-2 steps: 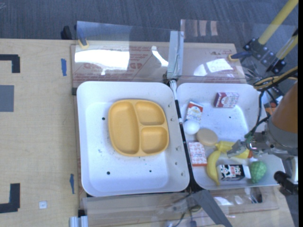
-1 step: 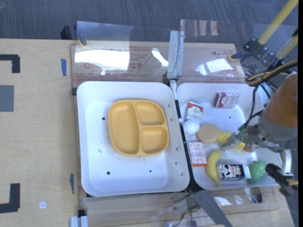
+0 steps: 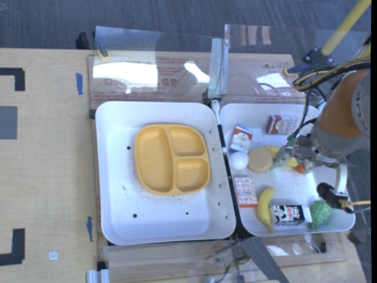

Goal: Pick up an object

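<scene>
yellow divided tray (image 3: 172, 158), perhaps plastic, left bin (image 3: 118, 211)

Two white bins (image 3: 112, 175) sit side by side. The left bin bears one yellow tray (image 3: 172, 158) with three compartments. The right bin (image 3: 294, 187) has four small cartons (image 3: 281, 124), one banana (image 3: 265, 208), one white ball (image 3: 239, 161), one tan disc (image 3: 260, 159) and one green toy (image 3: 321, 213).

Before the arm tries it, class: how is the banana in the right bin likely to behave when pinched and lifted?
The banana is curved and smooth-skinned, so it may swivel or slip unless pinched near its middle. It looks like a light toy, probably stiff, not floppy. It lies against the black-and-white carton, so a push would likely nudge that carton too.
</scene>
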Controlling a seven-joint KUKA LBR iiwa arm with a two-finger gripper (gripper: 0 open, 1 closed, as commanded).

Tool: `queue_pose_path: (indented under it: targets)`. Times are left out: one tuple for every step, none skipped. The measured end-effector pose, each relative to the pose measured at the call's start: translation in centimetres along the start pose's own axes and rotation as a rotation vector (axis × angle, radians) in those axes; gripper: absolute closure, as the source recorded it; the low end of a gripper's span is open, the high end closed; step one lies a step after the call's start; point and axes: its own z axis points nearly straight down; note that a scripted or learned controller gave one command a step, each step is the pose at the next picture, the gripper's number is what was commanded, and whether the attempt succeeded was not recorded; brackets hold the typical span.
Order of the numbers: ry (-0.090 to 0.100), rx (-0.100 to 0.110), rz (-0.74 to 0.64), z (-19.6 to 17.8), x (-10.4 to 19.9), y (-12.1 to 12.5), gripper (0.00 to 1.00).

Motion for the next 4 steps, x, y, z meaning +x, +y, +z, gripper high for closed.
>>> queue_pose_path:
  targets:
    - [0.001, 0.001, -0.057, 0.1, -1.2, 2.6, 0.0]
    - [-0.001, -0.003, -0.06, -1.1, -1.1, 2.8, 1.0]
    - [0.001, 0.002, -0.07, -7.3, -1.2, 3.6, 1.0]
    - [0.003, 0.005, -0.018, -10.0, 5.5, 7.5, 1.0]
